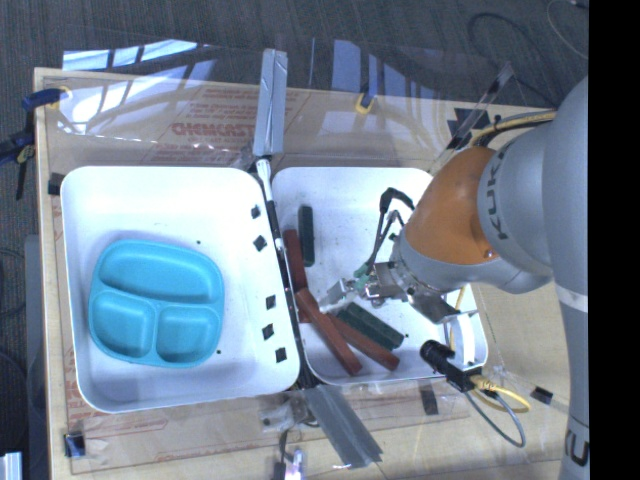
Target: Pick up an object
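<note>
Reaching Low Into the Right Bin, Nothing Lifted Yet

Hanging over the right bin [330, 183], the grey arm [530, 208] bends down from the right, its orange band turned toward me, so that the gripper [352, 288] sits low among the loose pieces there. That makes sense: everything worth picking lies in this bin, crowded toward its near side.

From where I stand, the fingers are a small tangle of metal and cable, and I cannot tell whether they are spread or closed, nor whether anything sits between them. I would not call it a hold.

Just beneath and beside the gripper lies a dark green block [372, 326], and touching or nearly touching it are two reddish-brown bars [350, 343] lying slantwise toward the bin's near wall. A third brown strip [293, 258] runs along the divider side, with a dark narrow piece [306, 234] beside it, farther back. The bars overlap, which could let one drag another along.

The left bin [80, 198] carries a blue divided tray [155, 303], well apart from the arm.

My guess is the green block is the target, being nearest the fingers; the lift is not yet done.
</note>
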